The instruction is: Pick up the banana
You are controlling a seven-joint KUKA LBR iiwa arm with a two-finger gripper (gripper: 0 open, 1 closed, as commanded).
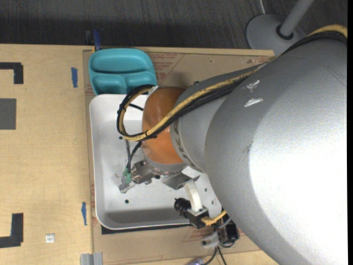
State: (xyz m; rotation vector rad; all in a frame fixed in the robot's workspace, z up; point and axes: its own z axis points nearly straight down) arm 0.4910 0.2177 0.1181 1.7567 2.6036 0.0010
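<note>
So we see the grey arm (265, 148) (orange band above the wrist) reaching down into the white bin (105, 148), its gripper (128, 180) low near the bin floor; we can't tell its state. We can't make out the banana. A teal tray (121, 70) sits just behind the bin.

White bin (105, 164) on bench — teal tray (118, 70) beyond it.

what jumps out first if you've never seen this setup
The huge grey arm fills the right side, its orange band reaching down over the white bin. A teal divided tray sits just beyond the bin's far edge, and black and yellow cables loop beside the wrist.
</note>
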